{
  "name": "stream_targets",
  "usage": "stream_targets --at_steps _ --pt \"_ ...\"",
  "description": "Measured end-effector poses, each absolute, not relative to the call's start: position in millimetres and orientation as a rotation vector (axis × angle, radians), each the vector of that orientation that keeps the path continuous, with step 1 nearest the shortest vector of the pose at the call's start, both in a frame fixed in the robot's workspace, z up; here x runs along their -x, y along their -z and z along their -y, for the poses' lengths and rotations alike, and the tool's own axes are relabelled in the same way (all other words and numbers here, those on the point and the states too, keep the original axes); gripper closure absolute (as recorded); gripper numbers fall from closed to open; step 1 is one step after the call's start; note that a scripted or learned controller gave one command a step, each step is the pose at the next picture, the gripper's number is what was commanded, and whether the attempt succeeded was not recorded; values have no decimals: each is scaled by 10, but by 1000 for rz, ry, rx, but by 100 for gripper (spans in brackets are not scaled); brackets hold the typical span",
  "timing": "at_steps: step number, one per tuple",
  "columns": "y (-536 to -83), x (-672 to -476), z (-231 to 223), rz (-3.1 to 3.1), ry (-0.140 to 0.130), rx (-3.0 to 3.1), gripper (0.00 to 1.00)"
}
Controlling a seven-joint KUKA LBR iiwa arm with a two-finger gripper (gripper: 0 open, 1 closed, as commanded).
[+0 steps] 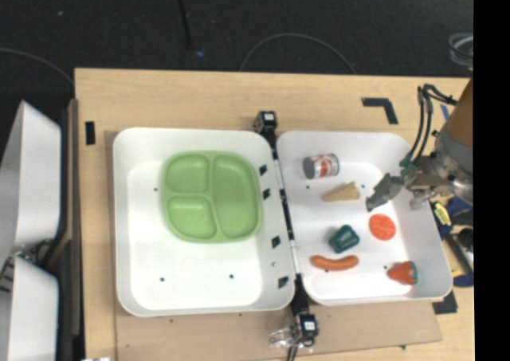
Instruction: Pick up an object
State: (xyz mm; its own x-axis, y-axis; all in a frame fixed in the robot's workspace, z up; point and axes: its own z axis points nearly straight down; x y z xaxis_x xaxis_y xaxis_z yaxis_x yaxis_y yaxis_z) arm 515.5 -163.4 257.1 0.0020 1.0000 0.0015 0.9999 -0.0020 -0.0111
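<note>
Operator: Pale wood desk [191,96] on dark flooring, two white bins set side by side. Confirm contents.

Technician: Left bin [139,272] carries a green divided plate [213,195]. Right bin [414,284] carries six items: a can [321,166] at 11 o'clock, a tan wedge [341,192] just below it, an orange disc [382,227] near centre-right, a dark green block [344,237] at centre, a sausage [335,263] at 6 o'clock, and a red-orange piece [402,272] at 5 o'clock.

Operator: Pincer status?

Technician: The pincer [381,192] sits over the right bin at roughly 2 o'clock, entering from the 3 o'clock edge. Its dark finger [383,190] reads as one blurred shape; whether the fingers are apart or together, I cannot tell. Nothing is visible between them.

Operator: Nearest candidates?

Technician: The orange disc, just below the tip, and the tan wedge, toward 9 o'clock from it. No pick is judged complete.

Operator: Failure risks?

Technician: The disc looks flat, so the fingers may close above it or skid off its rim. The wedge tapers and may squirt out sideways. A descent between the two may grip neither. The can, lying on its side, may roll if nudged.
</note>
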Motion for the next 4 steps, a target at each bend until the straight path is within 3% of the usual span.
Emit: stream_targets --at_steps 1,4 --pt "-2637 -5178 1629 2224 0 2221 0" --pt "-983 -5221 1603 2219 -3 2224 0"
